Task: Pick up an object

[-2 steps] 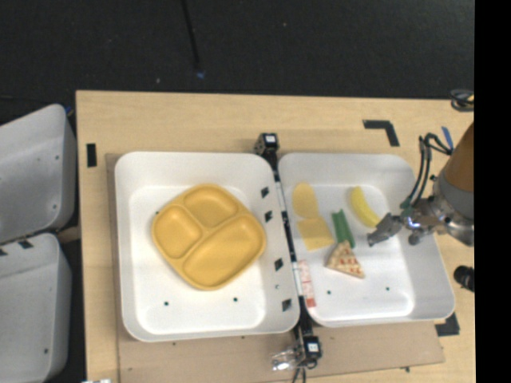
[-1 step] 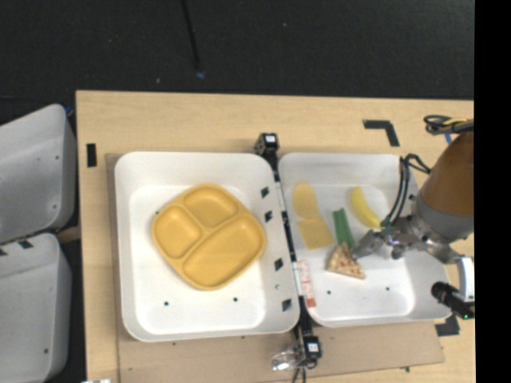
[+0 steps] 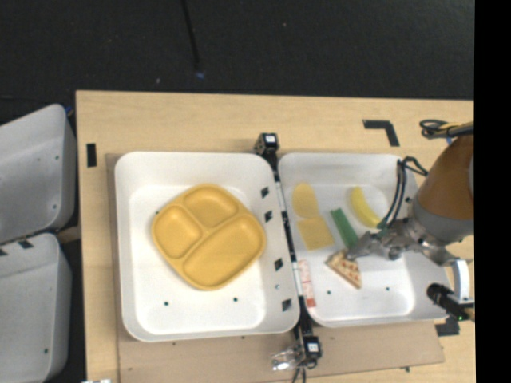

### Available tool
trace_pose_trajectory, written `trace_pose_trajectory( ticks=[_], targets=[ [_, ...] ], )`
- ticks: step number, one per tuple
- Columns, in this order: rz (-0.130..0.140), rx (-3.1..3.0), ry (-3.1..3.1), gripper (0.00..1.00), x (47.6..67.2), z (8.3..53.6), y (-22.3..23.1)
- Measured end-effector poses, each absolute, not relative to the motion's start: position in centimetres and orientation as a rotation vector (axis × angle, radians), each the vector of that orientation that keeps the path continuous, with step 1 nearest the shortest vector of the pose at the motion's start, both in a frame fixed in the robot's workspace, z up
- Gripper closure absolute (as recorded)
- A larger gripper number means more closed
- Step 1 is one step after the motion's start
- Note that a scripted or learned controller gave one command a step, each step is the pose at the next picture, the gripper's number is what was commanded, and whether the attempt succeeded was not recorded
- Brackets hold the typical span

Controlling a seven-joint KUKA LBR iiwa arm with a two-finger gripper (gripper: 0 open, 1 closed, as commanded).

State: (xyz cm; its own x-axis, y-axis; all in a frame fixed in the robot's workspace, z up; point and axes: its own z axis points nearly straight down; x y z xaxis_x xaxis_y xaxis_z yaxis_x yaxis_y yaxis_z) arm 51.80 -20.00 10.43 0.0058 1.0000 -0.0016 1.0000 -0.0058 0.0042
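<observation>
The arm (image 3: 447, 190) reaches in low over the right bin (image 3: 399, 302), wrist angled leftward. Its gripper (image 3: 357, 250) sits just above a triangular sandwich wedge (image 3: 346, 269); I cannot tell how wide the claw stands or whether it grasps anything.

Divided plate (image 3: 209, 235) in left bin (image 3: 128, 294); perhaps four food pieces in right bin (image 3: 399, 308).

The left bin (image 3: 132, 309) is mostly taken up by a big yellow plate (image 3: 209, 234), with bare white floor around it; the right bin (image 3: 399, 308) is crowded on its left side, where yellow pieces (image 3: 310, 218), a green stick (image 3: 345, 227) and a toast slice (image 3: 346, 269) lie close together.
</observation>
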Motion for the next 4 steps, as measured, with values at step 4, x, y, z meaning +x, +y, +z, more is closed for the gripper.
trace_pose_trajectory(
  ticks=[4],
  targets=[
    [0.003,2.212,2.228,1.0,54.4,21.2,-14.6]
  ],
)
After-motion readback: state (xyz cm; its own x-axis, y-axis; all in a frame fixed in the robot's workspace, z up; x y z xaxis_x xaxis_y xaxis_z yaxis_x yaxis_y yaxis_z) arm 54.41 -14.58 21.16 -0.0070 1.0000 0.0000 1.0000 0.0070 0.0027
